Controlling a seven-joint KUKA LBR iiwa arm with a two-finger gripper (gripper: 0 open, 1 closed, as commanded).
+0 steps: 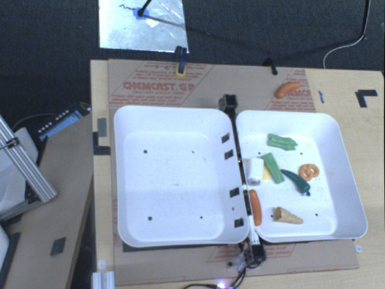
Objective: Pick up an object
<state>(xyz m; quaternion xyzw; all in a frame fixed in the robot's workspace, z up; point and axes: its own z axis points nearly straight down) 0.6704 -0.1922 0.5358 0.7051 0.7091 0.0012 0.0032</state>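
- A light green ridged piece lies flat near the far edge of the right bin, pointing toward that bin's right wall.
- A green stick lies at a slant near the bin's middle, just beside a white and pale yellow block on its left.
- A dark green pepper lies curved beside the stick's near end.
- A brown pretzel lies flat just right of the pepper.
- An orange sausage lies lengthwise against the bin's left wall, near the near edge.
- A tan wedge lies toward the bin's near edge.
- Another orange sausage lies on the tabletop beyond the right bin's far edge.
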